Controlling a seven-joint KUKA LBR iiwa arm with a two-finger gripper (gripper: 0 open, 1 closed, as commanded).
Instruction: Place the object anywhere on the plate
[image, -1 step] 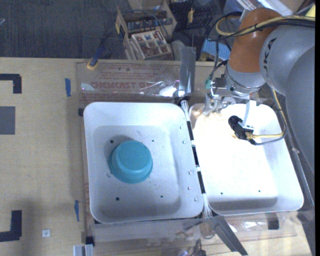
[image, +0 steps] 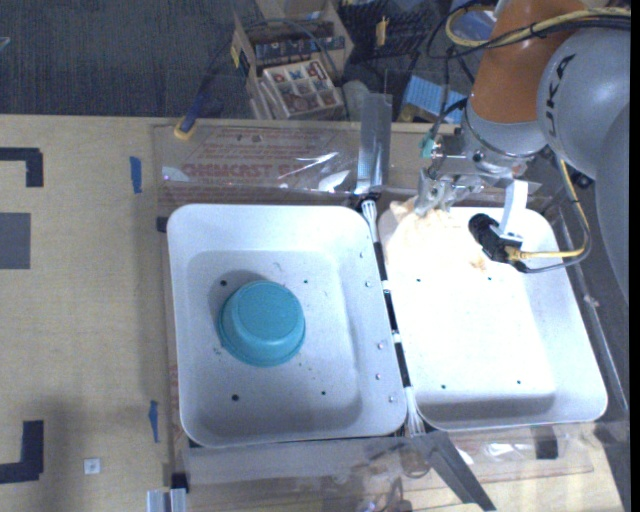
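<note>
The worktop (image: 70, 330) carries two shallow white bins side by side. In the left bin (image: 190, 240) a teal round dish (image: 262, 322) sits inverted, base uppermost, left of centre; being round, it presents no long axis or pointing direction. Whether this dish is the plate or the object cannot be determined. The arm (image: 545, 70) enters from the upper right, and the jaws (image: 437, 197) hang over the far left corner of the right bin (image: 500, 340). That bin is heavily overexposed; glare washes out its floor, and a faint pale shape beneath the jaws cannot be identified. The jaw opening cannot be made out, nor any held item.
</note>
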